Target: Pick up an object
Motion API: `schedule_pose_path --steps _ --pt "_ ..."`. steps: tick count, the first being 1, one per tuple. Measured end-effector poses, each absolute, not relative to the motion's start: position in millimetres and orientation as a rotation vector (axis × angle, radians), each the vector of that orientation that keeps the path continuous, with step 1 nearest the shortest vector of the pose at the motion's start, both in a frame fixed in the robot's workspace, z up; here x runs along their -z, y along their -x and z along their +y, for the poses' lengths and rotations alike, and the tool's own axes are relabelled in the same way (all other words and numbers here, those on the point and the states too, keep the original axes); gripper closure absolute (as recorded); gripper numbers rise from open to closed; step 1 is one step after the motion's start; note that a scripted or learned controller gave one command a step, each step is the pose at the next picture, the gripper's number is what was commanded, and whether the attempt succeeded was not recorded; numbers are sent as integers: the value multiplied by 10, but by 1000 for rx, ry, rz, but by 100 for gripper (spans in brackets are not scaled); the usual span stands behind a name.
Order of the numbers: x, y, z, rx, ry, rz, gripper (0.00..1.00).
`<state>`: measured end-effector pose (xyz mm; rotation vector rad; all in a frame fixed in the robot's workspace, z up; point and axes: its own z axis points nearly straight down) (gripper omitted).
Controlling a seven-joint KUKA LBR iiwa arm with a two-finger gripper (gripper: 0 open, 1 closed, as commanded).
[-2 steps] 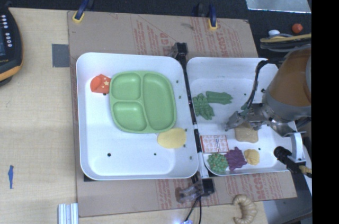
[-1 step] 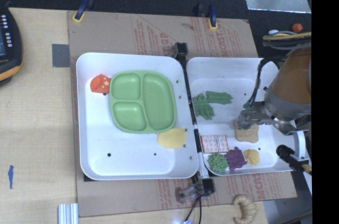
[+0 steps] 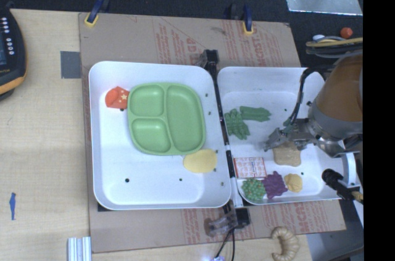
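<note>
From above, my gripper (image 3: pixel 285 141) hangs low in the right bin (image 3: pixel 259 78), touching or just over a tan slice (image 3: pixel 287 157), its opening impossible for me to tell, with green beans (image 3: pixel 245 118) to its left and a purple piece (image 3: pixel 274 184) below

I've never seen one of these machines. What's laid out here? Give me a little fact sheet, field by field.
left bin: green divided plate, red toy at its left, yellow piece below it
right bin: green beans, tan piece, printed card, peas, purple piece, small yellow piece
arm: reaches in from the right, over the right bin
tool: low, just above the tan piece
outside the bins: curled tan item on the bench
</note>
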<state>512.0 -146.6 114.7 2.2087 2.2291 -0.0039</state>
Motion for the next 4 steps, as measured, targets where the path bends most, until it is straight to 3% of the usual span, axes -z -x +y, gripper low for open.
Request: schedule_pose_path --steps 1,2,3,4 --pt "-906 -4973 -1753 6 -2222 2228 0" --pt "-1026 -4981 -1753 5 -2219 2230 100" --pt "-921 -5840 -1350 -5 -2207 2232 100" --pt "-1991 -6253 -595 -13 -2203 2231 100"
